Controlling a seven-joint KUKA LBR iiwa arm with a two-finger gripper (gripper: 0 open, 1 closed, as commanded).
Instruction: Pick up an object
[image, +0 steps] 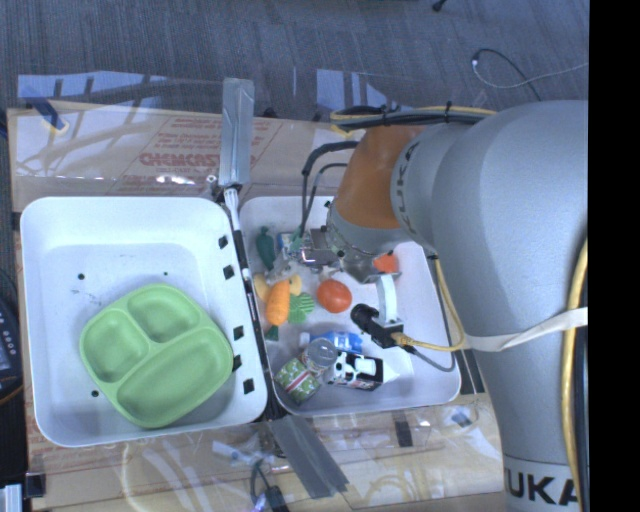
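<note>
The grey arm (500, 230) with its orange band (375, 185) reaches in from the right of the frame and hangs over the right bin (435, 345), covering that bin's upper part. The claw (318, 250) sits low over the upper left of this bin; whether it is apart or together I cannot tell, and nothing is seen clamped in it.

The things to pick lie in the right bin, in the middle of the frame. Just below and right of the claw rests a round red-orange piece like a tomato (334, 295). Left of it is an orange carrot-like toy (278, 300) with a green piece beside it, near the bin's left wall. A dark green piece (265, 245) lies above them. Toward the lower edge sit a small green patterned can (295, 380), a blue and silver item (325, 350) and a black-and-white cow-patterned toy (355, 372), close together.

The left bin (60, 250) holds a light green divided plate (155, 350) at the lower left.
</note>
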